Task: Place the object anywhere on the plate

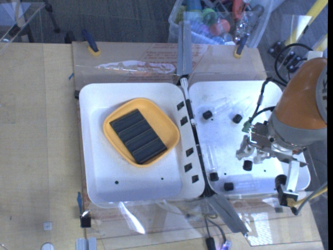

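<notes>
A dark grey ribbed rectangular block (140, 136) lies flat on the yellow square plate (113, 125), set diagonally across its middle. The plate sits in the left white bin (104, 184), toward its upper middle. My gripper (250, 151) hangs over the right white bin (221, 100), near that bin's right side and well away from the plate. The grey and orange arm (304, 100) reaches in from the right above it. Nothing shows in the gripper.
Several small black knobs (207, 114) dot the right bin's floor, one of them (247, 165) just below the gripper. A ridge with black clips (187, 135) divides the two bins. A clear box of coloured items (223, 7) stands behind the bench.
</notes>
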`<state>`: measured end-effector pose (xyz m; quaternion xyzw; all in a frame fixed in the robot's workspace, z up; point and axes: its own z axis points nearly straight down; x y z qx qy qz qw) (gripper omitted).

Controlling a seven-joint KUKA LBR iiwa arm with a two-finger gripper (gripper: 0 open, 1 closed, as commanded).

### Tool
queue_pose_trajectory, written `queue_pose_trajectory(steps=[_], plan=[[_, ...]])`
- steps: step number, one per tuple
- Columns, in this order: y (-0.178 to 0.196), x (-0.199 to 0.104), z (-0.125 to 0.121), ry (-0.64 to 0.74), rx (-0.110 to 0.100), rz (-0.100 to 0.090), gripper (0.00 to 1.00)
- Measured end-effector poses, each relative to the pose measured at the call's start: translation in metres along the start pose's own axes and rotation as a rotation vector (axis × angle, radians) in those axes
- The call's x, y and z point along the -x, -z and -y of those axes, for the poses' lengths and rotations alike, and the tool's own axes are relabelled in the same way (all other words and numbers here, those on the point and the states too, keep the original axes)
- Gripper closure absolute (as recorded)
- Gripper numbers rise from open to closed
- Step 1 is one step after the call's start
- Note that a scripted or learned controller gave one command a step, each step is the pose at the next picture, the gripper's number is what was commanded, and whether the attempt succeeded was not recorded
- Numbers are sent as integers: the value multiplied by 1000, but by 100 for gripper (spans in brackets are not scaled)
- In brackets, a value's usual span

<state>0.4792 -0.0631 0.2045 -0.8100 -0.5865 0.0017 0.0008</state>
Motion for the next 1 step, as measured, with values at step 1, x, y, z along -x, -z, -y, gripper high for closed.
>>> queue_pose_trajectory(steps=[1], plan=[[0, 0, 0, 0, 0, 0, 0]])
